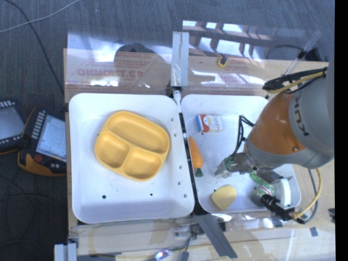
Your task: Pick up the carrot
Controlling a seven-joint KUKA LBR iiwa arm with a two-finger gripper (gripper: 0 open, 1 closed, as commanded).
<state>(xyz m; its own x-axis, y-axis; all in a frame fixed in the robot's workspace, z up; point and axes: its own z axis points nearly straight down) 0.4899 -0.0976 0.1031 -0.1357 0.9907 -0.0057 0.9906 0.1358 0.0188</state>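
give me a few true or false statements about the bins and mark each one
1. The carrot lies in the right bin, along its left wall. True.
2. The yellow divided plate sits in the right bin. False: it is in the left bin.
3. The pincer holds the carrot. False: the carrot lies apart from it.
4. A small carton lies in the right bin. True.
5. The plate has food in it. False: nothing in its compartments.

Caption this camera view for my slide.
Robot hand hovers in the right bin near the carrot; yellow plate sits left.
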